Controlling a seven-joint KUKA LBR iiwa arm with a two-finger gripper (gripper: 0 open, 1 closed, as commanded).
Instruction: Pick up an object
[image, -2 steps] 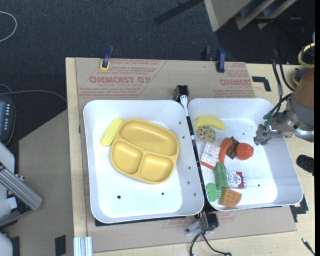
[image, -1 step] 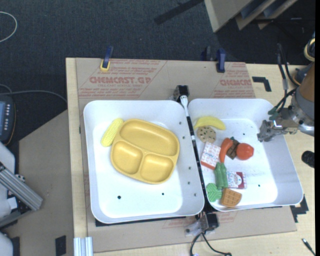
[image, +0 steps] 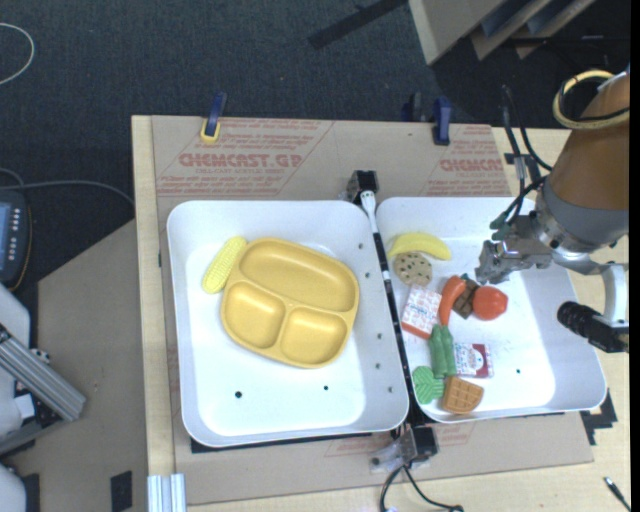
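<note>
Over the right bin (image: 560, 395), the grey arm (image: 590, 150) reaches in from the right, and its gripper (image: 497, 262) hangs low above the upper middle of the bin. I cannot tell from this angle whether it is released or clenched, and nothing can be seen grasped in it. Just below the gripper lies a red tomato (image: 489, 303), touching an orange carrot (image: 454, 297) on its left. Left of these, near the bin's inner wall, sit a yellow banana (image: 421, 244), a round cookie (image: 411, 266) right under it, and a red and white packet (image: 420, 310). Lower down lie a green pickle (image: 442, 350), a small red and white card (image: 472, 360), a green leafy piece (image: 426, 384) and a waffle (image: 461, 396) at the bin's front edge. The left bin (image: 200, 400) holds a yellow divided plate (image: 290, 302) with a corn cob (image: 223, 264) leaning against its upper left rim.
</note>
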